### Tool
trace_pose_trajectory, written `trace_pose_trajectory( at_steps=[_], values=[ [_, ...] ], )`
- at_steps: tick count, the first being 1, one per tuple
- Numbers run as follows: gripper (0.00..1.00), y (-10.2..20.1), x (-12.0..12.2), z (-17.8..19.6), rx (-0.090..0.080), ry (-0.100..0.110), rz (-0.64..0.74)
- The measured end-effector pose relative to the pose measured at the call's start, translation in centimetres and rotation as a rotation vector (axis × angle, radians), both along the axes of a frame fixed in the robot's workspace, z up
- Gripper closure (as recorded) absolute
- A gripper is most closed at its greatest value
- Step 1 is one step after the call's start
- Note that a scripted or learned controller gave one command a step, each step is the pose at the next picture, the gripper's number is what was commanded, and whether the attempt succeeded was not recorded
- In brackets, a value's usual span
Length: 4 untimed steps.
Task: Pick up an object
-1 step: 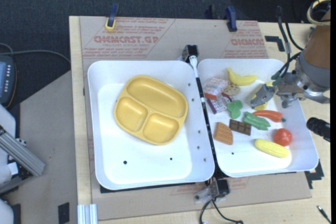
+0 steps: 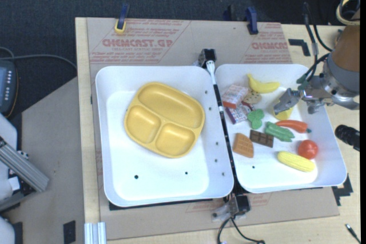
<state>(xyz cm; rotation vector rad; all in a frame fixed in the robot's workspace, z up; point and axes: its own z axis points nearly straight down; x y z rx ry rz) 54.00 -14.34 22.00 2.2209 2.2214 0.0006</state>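
Note:
The right bin holds several toy foods: a banana, a red-orange carrot, a green vegetable, a tomato, a corn cob, a chocolate bar and a brown waffle. My gripper hangs over the bin's upper right part, just right of the banana and above the carrot. Its fingers are spread open and nothing is between them.
A yellow three-section plate lies in the left bin. Small packets and a green piece crowd the right bin's left side. The divider between the bins runs down the middle.

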Motion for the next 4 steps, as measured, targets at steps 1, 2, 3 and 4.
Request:
trace_pose_trajectory(
  at_steps=[1, 2, 3, 4],
  values=[
    [0.00, 0.0, 0.8, -4.7, 0.002, 0.007, 0.000],
    [0.00, 0.0, -0.1, -9.3, 0.003, 0.007, -0.001],
    [0.00, 0.0, 0.3, -13.2, 0.000, -0.007, 0.001],
    [1.00, -0.1, 0.6, -11.7, -0.005, -0.021, -0.001]
  ],
)
